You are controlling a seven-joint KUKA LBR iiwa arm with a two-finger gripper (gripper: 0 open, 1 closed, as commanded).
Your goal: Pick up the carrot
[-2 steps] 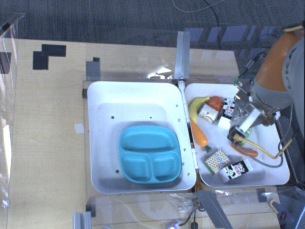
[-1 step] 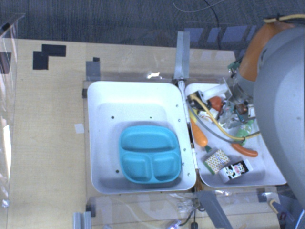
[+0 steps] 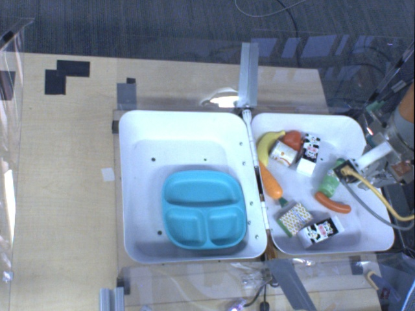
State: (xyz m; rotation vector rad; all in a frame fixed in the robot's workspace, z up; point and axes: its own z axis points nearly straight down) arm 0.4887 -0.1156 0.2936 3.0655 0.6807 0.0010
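One pale wooden surface (image 3: pixel 65 186) carries everything you see. Two shallow white plastic bins sit on it side by side, meeting along the middle: the left bin (image 3: pixel 139 135) and the right bin (image 3: pixel 366 229). The left bin holds a light-blue three-compartment plate (image 3: pixel 204 207), lying flat toward the near side.

The grey robot arm (image 3: pixel 397 138) comes in from the right over the right bin's far right corner. Its end effector (image 3: pixel 392 169) hangs by that bin's right edge; you cannot tell whether it is apart or together.

Right bin contents, bigger first:
- The yellow curved banana (image 3: pixel 264 144) is at the far left.
- Your target, the orange tapered carrot (image 3: pixel 271 183), lies just nearer than the banana, along the bin's left wall and well apart from the end effector.
- The red-orange sausage-shaped piece (image 3: pixel 334 204) lies right of centre.
- The green-and-white checkered box (image 3: pixel 295 218) lies tilted near the front.
- The black-and-white cow-print carton (image 3: pixel 321 230) is just beside that box, nearer the front wall.
- A second cow-print box (image 3: pixel 312 146) is at the far side, with a plain white block (image 3: pixel 305 167) touching it.
- The white round cup (image 3: pixel 282 153) rests against the banana.
- The red rounded piece (image 3: pixel 293 138) is just behind that cup.
- The small green piece (image 3: pixel 329 183) is just above the sausage-shaped piece.
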